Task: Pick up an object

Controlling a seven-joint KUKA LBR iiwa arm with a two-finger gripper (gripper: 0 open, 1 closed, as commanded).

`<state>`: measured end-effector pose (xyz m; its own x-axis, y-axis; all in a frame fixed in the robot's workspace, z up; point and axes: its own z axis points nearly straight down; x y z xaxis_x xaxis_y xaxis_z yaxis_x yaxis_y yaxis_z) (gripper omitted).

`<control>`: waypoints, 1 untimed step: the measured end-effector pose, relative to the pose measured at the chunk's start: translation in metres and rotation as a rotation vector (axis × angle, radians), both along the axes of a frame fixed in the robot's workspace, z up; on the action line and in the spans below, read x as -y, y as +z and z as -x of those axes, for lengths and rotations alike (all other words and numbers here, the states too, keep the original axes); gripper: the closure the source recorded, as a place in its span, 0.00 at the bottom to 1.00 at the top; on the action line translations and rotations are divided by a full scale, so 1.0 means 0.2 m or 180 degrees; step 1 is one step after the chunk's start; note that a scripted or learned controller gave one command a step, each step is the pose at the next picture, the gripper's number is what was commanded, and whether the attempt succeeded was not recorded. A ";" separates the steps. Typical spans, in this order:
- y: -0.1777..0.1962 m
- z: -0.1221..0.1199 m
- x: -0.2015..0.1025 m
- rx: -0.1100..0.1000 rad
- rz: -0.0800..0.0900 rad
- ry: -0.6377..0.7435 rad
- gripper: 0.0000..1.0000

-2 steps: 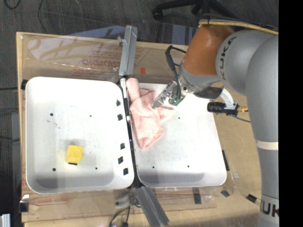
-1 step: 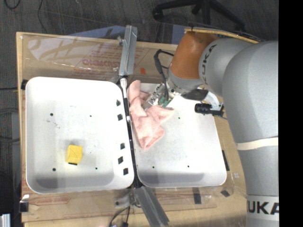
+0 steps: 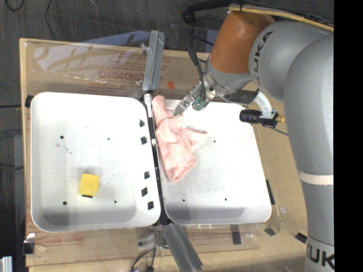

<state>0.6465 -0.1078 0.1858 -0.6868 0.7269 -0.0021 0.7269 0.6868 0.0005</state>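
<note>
A crumpled pink cloth [image 3: 173, 142] lies in the right bin [image 3: 238, 174], against its left wall near the divider. A small yellow block [image 3: 89, 185] sits in the left bin [image 3: 68, 123], toward its front. My gripper [image 3: 187, 105] hangs over the back left part of the right bin, just above the cloth's upper end, with its tip next to the cloth's top edge. The grey arm with its orange band [image 3: 238, 38] reaches in from the upper right.
A metal bar [image 3: 152, 61] runs back from the divider between the bins. A black cable fitting [image 3: 258, 117] sticks out from the wrist over the right bin's back right. Cardboard surrounds the bins.
</note>
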 end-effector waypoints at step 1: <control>0.08 0.26 -0.10 -0.0009 -0.0002 0.0379 1.00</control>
